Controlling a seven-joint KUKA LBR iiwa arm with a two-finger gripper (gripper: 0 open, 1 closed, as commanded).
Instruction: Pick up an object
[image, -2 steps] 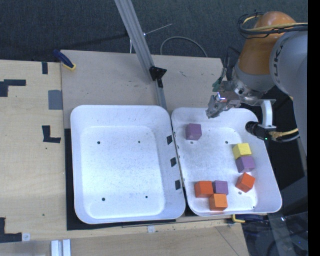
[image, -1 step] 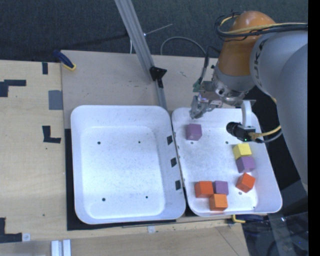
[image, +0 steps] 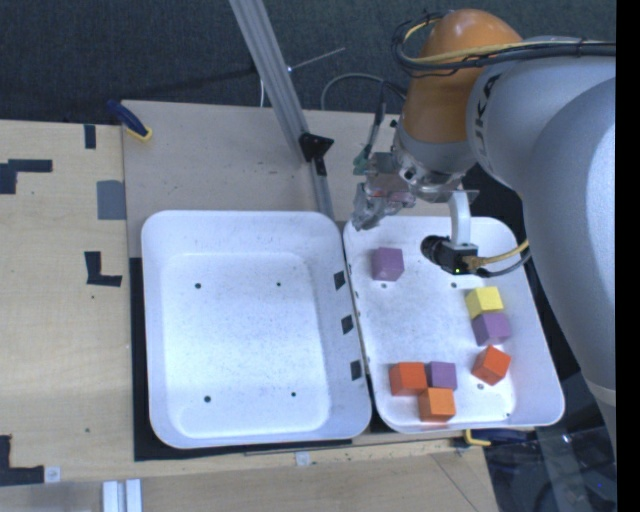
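Note:
My gripper (image: 366, 218) hangs over the far left corner of the right bin (image: 530, 400), above and a little behind a purple cube (image: 387, 264). I see nothing held in it. Further right in that bin lie a yellow cube (image: 484, 299) and a purple cube (image: 492, 326) touching each other, with an orange cube (image: 491, 364) below them. Near the front edge an orange cube (image: 407, 378), a purple cube (image: 441, 375) and another orange cube (image: 436, 403) sit clustered together.
The left bin (image: 160, 300) lies beside the right one, their rims meeting in the middle. A slanted metal pole (image: 285, 95) rises behind the bins. The grey arm with its orange band (image: 455, 70) covers the upper right.

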